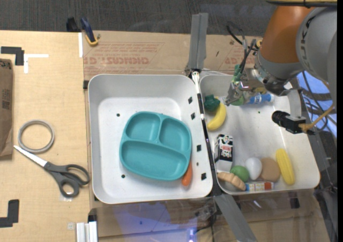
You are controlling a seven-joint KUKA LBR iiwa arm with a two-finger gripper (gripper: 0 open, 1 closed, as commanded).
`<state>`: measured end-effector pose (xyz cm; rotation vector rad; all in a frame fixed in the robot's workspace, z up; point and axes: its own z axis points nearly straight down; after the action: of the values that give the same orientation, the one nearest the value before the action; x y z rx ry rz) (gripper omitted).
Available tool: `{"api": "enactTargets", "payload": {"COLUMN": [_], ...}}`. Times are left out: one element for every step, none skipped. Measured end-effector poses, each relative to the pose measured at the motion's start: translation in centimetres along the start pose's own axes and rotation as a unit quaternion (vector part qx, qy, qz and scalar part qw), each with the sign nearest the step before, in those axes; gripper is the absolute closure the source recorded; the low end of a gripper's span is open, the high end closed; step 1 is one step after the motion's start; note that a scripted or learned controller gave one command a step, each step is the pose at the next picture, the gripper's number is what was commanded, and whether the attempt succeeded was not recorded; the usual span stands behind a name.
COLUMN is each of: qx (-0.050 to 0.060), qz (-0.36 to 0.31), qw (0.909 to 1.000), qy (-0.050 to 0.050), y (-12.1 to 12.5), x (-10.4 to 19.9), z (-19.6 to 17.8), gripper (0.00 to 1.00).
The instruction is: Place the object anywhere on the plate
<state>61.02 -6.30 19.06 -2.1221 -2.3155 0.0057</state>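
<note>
A teal divided plate (156,146) lies in the left white bin (102,128). An orange carrot (187,176) rests against the plate's lower right rim. My gripper (235,96) hangs over the far part of the right bin (300,149), just right of a yellow banana (216,118) and a dark green item (211,102). A small clear bottle with a blue band (260,98) lies right beside the gripper. I cannot tell whether anything is in the gripper.
The right bin also holds a black-and-white carton (224,148), a yellow corn cob (285,166), a white egg (253,167), a tan round item (270,170) and a green round item (240,173). Scissors (56,170) and a tape roll (36,135) lie on the bench to the left.
</note>
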Motion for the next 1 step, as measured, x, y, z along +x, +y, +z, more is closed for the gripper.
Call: {"api": "enactTargets", "payload": {"qx": [0.0], "qz": [-0.019], "qw": [0.9998], "qy": [0.001], "y": [-5.71], "x": [7.24], "z": [-4.09], "gripper": [1.0]}}
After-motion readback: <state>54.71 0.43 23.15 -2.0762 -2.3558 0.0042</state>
